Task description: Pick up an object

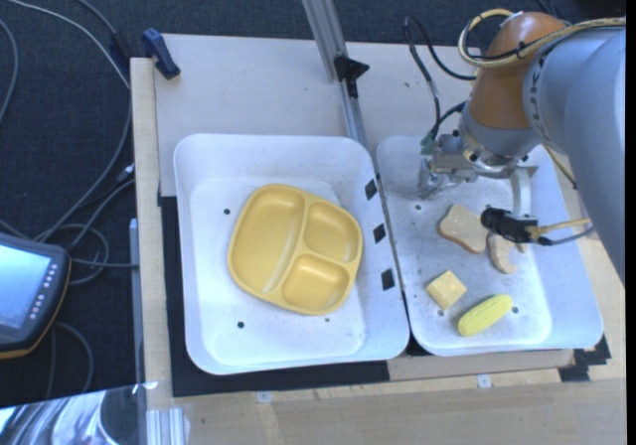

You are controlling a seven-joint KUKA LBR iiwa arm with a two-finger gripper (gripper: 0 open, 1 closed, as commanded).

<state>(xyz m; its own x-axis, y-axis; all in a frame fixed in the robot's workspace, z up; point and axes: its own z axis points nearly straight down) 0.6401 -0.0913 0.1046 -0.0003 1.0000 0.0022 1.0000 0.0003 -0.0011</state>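
From above, the arm reaches into the right bin, its gripper low at the bin's far left part. Whether it grips anything I cannot tell. Just beside it lies a bread slice; nearer the front sit a cheese cube and a corn cob. The left bin holds a yellow divided plate.

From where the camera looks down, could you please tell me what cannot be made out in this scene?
- Gripper: the wrist above hides most of it.
- Small tan piece beside the bread slice: partly covered by a dark part with a yellow cable, so its shape is unclear.
- Arm: cut off by the right edge.
- Screen at the left: cut off by the left edge.
- Yellow tray compartments: any small contents are too fine to tell.
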